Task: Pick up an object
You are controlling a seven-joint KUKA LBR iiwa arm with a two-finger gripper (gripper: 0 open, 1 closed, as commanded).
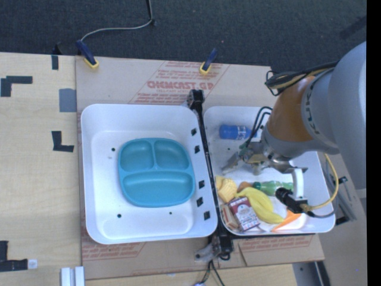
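Observation:
My gripper (pixel 245 158) hangs low over the middle of the right bin (pixel 315 225), under the orange-banded wrist. Several objects lie in this bin. A blue bottle (pixel 232 131) rests at the back left, just behind the gripper. A yellow banana (pixel 265 206) lies in front of it, with a green item (pixel 275 187) beside it. Further forward are a red box (pixel 243 212), a crinkled yellow piece (pixel 227 189) and an orange item (pixel 290 219). I see nothing lifted clear of the bin.
The left bin (pixel 98 159) holds a blue divided plate (pixel 156 171). A black divider (pixel 201 154) runs between the two bins. The grey arm covers the right bin's back right part. Yellow clamps (pixel 89 60) hold the cardboard at the rear.

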